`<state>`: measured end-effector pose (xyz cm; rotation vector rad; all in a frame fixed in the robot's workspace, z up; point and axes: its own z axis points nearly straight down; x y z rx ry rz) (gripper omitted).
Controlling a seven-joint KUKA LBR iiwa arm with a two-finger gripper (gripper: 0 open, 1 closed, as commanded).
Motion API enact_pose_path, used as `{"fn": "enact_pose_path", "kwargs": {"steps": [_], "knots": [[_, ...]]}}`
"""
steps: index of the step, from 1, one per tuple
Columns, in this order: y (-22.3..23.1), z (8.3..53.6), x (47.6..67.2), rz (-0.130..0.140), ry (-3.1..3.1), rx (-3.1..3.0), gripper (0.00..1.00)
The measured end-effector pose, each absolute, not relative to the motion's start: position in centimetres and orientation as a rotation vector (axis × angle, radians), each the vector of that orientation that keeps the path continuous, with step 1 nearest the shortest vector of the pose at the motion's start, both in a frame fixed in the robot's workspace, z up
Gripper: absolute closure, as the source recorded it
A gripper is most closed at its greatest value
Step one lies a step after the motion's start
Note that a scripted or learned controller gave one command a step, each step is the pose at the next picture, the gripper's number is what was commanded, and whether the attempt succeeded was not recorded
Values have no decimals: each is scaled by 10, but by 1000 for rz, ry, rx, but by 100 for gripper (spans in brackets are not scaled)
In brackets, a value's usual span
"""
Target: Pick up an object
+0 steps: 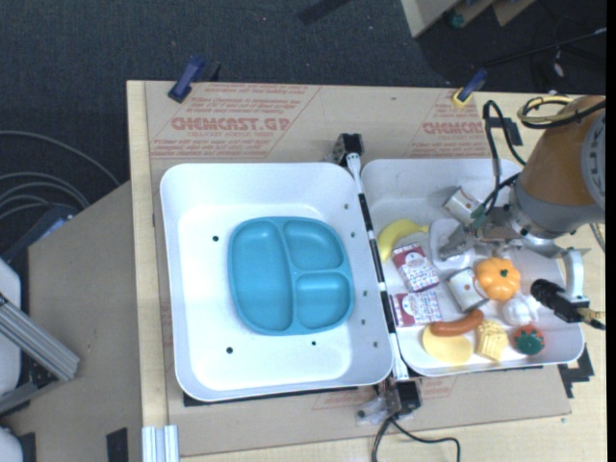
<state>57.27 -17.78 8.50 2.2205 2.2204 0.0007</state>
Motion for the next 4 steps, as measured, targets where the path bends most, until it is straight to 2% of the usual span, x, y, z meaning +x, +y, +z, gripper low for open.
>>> {"fn": "enact_pose_path", "kwargs": {"steps": [1, 2, 3, 4], "knots": [[-178, 96, 574, 4, 2218, 2219, 100], [-178, 95, 573, 2, 2220, 2221, 0], [-178, 105, 574, 3, 2218, 2220, 100], [-178, 105, 573, 3, 2218, 2221, 0]]}}
